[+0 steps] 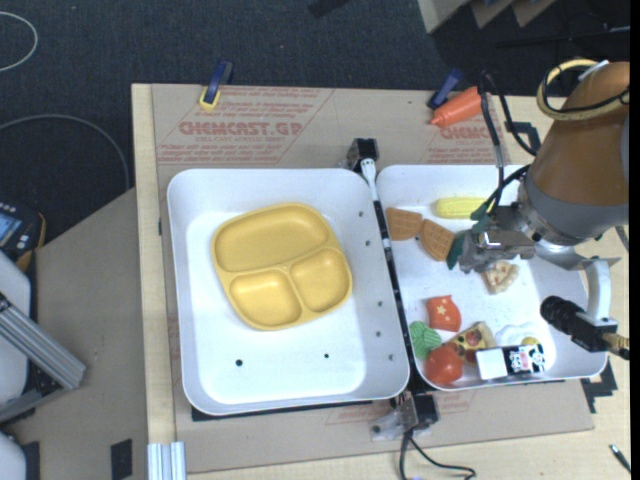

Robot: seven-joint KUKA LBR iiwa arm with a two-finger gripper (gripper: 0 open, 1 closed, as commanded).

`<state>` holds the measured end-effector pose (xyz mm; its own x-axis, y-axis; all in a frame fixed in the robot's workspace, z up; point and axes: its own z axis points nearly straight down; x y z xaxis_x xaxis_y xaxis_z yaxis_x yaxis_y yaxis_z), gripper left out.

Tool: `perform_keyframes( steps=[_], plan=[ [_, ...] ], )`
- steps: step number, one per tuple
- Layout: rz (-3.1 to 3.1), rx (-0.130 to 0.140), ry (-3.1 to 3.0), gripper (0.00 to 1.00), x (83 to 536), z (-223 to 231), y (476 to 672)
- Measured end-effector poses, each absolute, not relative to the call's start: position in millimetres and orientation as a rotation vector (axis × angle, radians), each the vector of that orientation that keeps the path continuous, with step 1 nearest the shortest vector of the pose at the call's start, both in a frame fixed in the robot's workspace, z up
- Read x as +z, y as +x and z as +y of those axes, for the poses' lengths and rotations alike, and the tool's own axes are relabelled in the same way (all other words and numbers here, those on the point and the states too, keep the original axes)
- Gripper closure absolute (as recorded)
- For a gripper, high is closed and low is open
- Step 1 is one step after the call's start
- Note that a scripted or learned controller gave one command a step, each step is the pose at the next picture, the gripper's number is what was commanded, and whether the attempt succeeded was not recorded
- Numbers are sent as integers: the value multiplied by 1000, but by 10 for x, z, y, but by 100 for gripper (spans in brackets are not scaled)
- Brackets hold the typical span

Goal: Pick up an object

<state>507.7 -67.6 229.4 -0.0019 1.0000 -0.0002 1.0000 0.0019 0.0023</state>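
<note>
A: What is seen on the left of the camera view?

B: A yellow divided plate (282, 265) is seen lying in the left bin (190, 298), with its three compartments facing up.

A: And in the right bin (400, 183)?

B: Toy foods are scattered there. A corn cob (458, 207) is placed near the far wall, a brown wedge (404, 224) and a waffle-patterned piece (437, 239) just beside each other below it. A red strawberry (444, 313), a green leaf (424, 337), a tomato (444, 367) and a white box (492, 364) are grouped near the front edge.

A: Where is the gripper (487, 256) located?

B: It is positioned low over the right bin's middle, just beside the waffle-patterned piece, with a pale object (500, 274) next to it. Whether it is released or clenched cannot be told, and no object is seen to be grasped.
</note>
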Motion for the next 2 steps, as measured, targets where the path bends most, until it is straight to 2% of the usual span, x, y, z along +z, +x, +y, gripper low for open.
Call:
perform_keyframes(
  steps=[1,2],
  plan=[
    [2222,-3,2226,100,2148,-771,4987],
    [2222,1,2220,100,2156,-739,5037]
  ],
)
